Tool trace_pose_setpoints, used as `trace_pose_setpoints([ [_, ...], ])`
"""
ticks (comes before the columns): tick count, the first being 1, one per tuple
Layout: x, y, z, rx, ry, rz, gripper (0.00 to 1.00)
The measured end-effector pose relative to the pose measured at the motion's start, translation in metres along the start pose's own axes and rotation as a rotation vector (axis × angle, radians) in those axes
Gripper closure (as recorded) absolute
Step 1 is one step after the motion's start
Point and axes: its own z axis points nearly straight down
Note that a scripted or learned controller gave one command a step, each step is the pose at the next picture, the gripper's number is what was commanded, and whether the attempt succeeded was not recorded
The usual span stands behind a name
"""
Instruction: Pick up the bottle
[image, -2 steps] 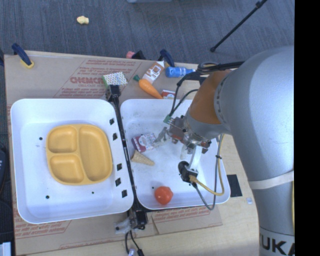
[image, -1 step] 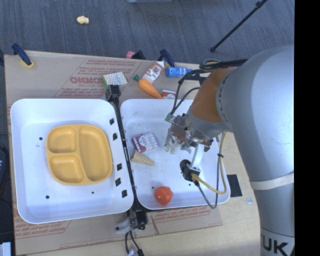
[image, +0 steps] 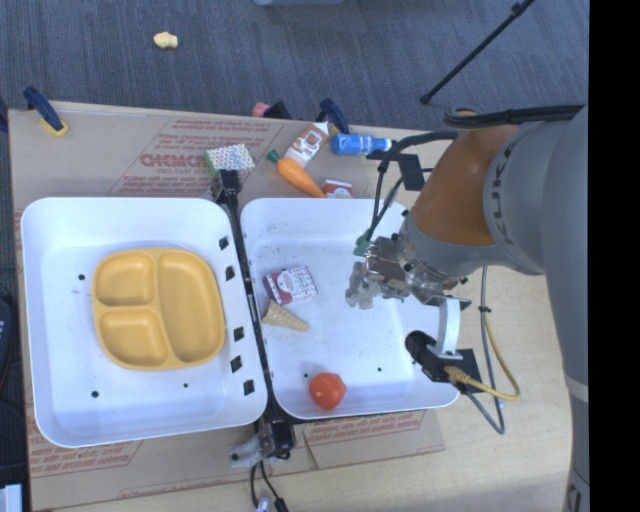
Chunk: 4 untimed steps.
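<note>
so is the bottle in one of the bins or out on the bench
Out. The bottle lies on its side on the cardboard behind the right bin, next to the carrot, apart from the claw.

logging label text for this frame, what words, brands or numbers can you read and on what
"CHEMCO...", red print on the cardboard sheet under the bins; the end and the smaller lines below it are blurred.
Red print on the cardboard's front edge: too small to read.
Carton in the right bin: label blurred.
Bottle behind the bins: label unreadable.

Robot lab: cardboard-covered bench (image: 400, 460), clamped white bins (image: 40, 300), grey carpet (image: 300, 50).
</note>
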Motion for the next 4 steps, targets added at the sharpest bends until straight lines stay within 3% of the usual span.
trace_pose_setpoints([
  [1, 0.016, -0.049, 0.039, 0.004, 0.001, 0.016, 1.00],
  [2, 0.013, -0.048, 0.047, 0.003, 0.001, -0.390, 1.00],
  [3, 0.020, -0.049, -0.006, 0.000, 0.000, -0.346, 1.00],
  [4, 0.045, -0.055, -0.002, 0.002, 0.001, -0.418, 1.00],
])
